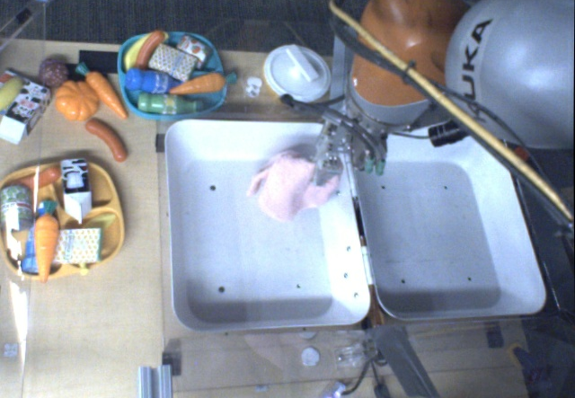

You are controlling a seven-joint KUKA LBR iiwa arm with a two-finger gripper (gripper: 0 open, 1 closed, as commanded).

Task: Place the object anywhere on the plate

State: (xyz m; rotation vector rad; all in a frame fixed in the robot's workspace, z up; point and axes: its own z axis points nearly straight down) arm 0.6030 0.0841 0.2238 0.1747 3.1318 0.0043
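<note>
a: where's your pink cloth (289, 186)?

b: you've got it in the left bin (207, 288), up in the far right part, lying crumpled on the white floor close to the wall it shares with the right bin (449, 288).

a: and the gripper (329, 168)?

b: it hangs right over the cloth's right edge, under the orange band (400, 28) of the grey arm (512, 55). the fingertips reach down to the fabric there. whether they're spread or pinched on the cloth, you can't tell from this angle; the metal parts blur together.

a: so you can't call it held?

b: no. the cloth looks bunched toward the gripper, but nothing shows clearly between the fingers.

a: what else is on your bench?

b: a white round lid (298, 73) sits behind the left bin. left of that you have a blue bowl (171, 73) heaped with toy food, a toy pumpkin (75, 100), a toy carrot (110, 92) and a toy sausage (108, 139) loose on the wood, and a yellow tray (61, 218) with more toy food at the left edge. a yellow cable (431, 86) crosses in front of the arm.
</note>
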